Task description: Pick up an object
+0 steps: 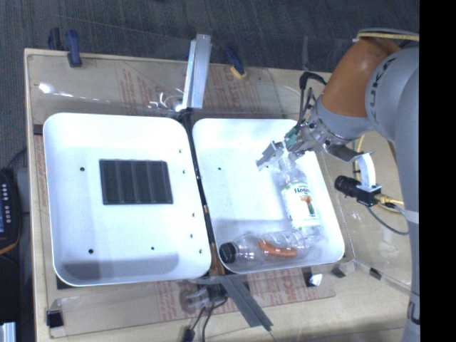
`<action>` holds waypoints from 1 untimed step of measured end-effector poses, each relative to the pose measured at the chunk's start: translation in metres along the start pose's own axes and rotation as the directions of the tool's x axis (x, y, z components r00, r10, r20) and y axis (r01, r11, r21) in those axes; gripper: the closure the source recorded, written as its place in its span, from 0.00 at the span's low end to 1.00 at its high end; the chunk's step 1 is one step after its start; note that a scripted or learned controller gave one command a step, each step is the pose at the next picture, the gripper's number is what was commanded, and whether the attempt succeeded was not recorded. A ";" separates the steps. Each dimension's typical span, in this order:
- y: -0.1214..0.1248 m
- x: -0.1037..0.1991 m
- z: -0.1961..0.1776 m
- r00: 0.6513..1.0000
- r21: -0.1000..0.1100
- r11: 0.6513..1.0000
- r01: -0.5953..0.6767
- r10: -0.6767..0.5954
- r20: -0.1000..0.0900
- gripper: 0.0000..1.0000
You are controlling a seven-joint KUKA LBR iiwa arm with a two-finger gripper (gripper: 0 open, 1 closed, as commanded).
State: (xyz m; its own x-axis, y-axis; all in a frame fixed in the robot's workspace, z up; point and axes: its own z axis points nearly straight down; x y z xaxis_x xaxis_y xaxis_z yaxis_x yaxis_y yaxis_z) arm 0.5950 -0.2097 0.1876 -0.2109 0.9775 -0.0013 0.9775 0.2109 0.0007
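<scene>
Near edge of the table (107,301): two white bins side by side. Right bin (235,191) holds two clear plastic bottles. Bottle one (267,248), dark cap, lies on its side along the near wall, cap to the left, with something orange visible through it. Bottle two (299,201), white label with red and green print, lies lengthwise near the right wall, its near end touching or just beside bottle one and its neck pointing far. Left bin (71,191): one dark ribbed rectangular pad (135,182), flat near the middle.

Farther back, the gripper (281,150) sits low in the right bin's far right part, right at the neck end of the labelled bottle. Whether the fingers are spread or closed, cannot tell; whether the bottle is between them, cannot tell either.

Judged step: grasp attempt at the labelled bottle's neck. Next move calls for a secure closure on the narrow, slippery neck, then a straight lift clear of the bin wall.

Count: two bins, two bottles, one pad.
</scene>
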 end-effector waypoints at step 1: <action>0.000 0.000 0.000 1.000 0.000 1.000 0.000 0.000 0.000 0.00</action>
State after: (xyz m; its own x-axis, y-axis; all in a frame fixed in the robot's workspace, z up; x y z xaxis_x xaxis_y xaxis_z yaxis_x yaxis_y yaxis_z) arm 0.5950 -0.2097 0.1876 -0.2109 0.9775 -0.0013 0.9775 0.2109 0.0007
